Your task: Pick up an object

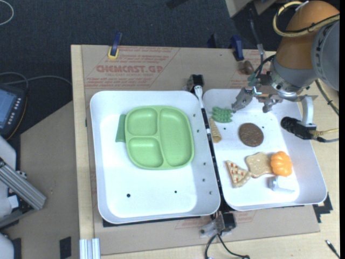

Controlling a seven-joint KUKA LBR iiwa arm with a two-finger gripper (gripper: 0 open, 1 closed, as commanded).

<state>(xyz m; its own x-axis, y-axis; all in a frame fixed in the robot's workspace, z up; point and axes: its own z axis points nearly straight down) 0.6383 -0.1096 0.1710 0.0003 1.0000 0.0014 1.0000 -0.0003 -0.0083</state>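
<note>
Camera view: gripper spread open, holding nothing, hovering over right bin far edge. Nearest object, green toy, lies just left and nearward, by bin's far-left corner.

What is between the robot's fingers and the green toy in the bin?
Nothing visible. The gripper hangs over the back of the right bin, and the small green toy lies just to its left on the bin floor, with bare white bin between them. The brown cookie sits nearer the front, out of the way.
</note>
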